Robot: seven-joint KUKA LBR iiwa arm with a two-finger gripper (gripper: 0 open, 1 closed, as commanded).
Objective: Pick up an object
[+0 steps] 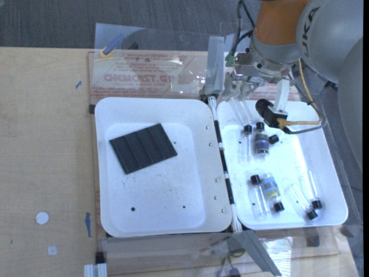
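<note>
Several clear vials with black caps lie in the right bin (pixel 337 183). One vial (pixel 261 142) with a blue-grey label lies near the bin's middle, and a thin one (pixel 247 138) lies just left of it. Two more vials (pixel 269 189) lie lower down, and another pair (pixel 305 199) rests by the front right corner. My gripper (pixel 240 92) hangs over the far left corner of the right bin, above and apart from the nearest vials, with nothing visibly held. A dark grey ribbed slab (pixel 143 148) lies flat in the left bin (pixel 115 212).
A black fitting with a yellow cable (pixel 271 113) hangs off the arm over the right bin's far side. A clear plastic sheet with red print (pixel 144 77) lies behind the left bin. The wooden bench (pixel 40 154) stretches to the left.
</note>
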